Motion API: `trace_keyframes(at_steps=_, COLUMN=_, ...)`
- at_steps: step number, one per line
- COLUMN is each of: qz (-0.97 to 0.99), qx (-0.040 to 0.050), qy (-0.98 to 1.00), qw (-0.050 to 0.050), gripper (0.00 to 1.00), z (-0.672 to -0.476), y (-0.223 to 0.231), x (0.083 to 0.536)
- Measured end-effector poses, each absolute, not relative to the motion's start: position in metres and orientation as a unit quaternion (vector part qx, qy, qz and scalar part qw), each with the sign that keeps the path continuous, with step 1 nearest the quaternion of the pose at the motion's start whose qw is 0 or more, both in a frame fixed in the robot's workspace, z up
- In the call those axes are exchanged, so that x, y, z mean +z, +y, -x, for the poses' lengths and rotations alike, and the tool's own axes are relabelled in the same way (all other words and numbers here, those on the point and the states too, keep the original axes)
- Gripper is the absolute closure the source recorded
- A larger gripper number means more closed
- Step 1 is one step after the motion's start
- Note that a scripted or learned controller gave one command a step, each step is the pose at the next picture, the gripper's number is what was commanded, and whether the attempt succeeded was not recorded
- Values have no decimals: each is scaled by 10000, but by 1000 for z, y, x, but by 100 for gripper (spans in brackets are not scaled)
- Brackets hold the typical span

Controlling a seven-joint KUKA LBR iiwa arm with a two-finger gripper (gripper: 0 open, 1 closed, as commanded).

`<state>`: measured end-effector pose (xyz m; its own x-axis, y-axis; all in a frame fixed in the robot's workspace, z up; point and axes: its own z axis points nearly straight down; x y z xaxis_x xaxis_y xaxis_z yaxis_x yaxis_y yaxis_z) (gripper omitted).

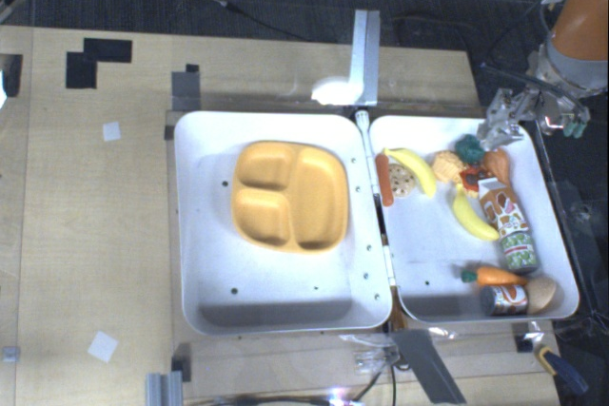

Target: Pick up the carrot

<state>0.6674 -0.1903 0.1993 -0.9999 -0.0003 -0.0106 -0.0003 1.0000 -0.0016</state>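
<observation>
Camera view looks down on 2 shallow white plastic bins side by side: the left white bin [195,233] and the right white bin [419,271]. The left one bears a yellow moulded tray with 3 compartments [290,195] near its middle. Over the right bin's 1 o'clock corner hangs the grey arm with its orange band [580,24], ending in the two-finger gripper [500,121]; whether its jaws are spread or pressed together I cannot tell, and nothing shows between them.

Inside the right bin, from larger to smaller: a printed cylindrical bottle [509,228] lying along the 3 o'clock wall, 2 yellow toy bananas [411,166] [471,214] nearer the centre, a red sausage-shaped piece [383,181] against the 9 o'clock wall, and a small orange toy carrot with a green stub [495,277]. The carrot lies flat toward 5 o'clock, its green end pointing to 9 o'clock, just beside a dark can [504,299] and a tan rounded object [542,293] at its 6 o'clock side.

It is probably light, stiff, smooth plastic, so slippery and apt to roll. The thick middle, pinched across its narrow width, looks the best hold; the can crowds 1 side.
</observation>
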Motion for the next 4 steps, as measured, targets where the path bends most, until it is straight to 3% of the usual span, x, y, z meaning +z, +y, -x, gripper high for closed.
trace_keyframes(at_steps=1, qz=-406, qx=3, qy=9992, qw=27, gripper=0, z=-604, y=-168, x=142)
trace_keyframes(at_steps=2, qz=-1171, qx=1, qy=9931, qw=83, gripper=0, z=-530, y=-106, x=91)
trace_keyframes(at_steps=3, qz=-2371, qx=18, qy=9714, qw=125, gripper=0, z=-501, y=-110, x=91)
trace_keyframes(at_steps=4, qz=-2339, qx=20, qy=9721, qw=177, gripper=100, z=-504, y=-109, x=104)
